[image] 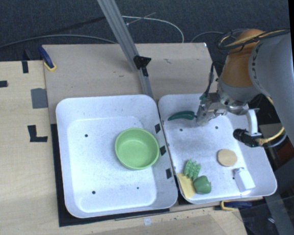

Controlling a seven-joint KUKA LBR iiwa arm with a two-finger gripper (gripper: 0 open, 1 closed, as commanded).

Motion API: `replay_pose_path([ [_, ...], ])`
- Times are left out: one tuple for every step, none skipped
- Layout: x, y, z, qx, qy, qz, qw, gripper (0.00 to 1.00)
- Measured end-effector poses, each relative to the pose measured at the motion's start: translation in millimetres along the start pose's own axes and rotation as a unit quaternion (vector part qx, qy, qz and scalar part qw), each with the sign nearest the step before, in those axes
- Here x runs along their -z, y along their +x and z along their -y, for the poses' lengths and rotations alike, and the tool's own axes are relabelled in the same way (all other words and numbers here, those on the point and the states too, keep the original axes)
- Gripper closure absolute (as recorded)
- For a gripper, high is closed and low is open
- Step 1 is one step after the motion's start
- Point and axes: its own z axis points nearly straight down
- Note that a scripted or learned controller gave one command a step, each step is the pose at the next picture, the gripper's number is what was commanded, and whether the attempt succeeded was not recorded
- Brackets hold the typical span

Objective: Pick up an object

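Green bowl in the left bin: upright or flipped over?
Upright. The green bowl shows its open mouth and hollow inside to the camera, rim on top, resting on the left bin floor.

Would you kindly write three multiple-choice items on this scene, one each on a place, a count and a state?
1. Where is the green bowl?
A. left bin
B. right bin
C. bench

2. How many white bins are there?
A. one
B. two
C. three

3. How does the bowl sit?
A. upside down
B. on its side
C. upright

Answers:
1 A: it rests in the left bin.
2 B: the right bin lies beside the left one.
3 C: its hollow faces up.
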Motion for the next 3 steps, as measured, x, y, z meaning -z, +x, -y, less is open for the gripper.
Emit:
replay_pose_path([
  [43.4,4.9,-3.2,0.000,-0.003,0.000,1.0000,1.00],
  [89.4,5.3,-4.0,-0.001,-0.003,0.000,1.0000,1.00],
  [83.2,59.8,-9.6,0.002,0.000,-0.001,1.0000,1.00],
])
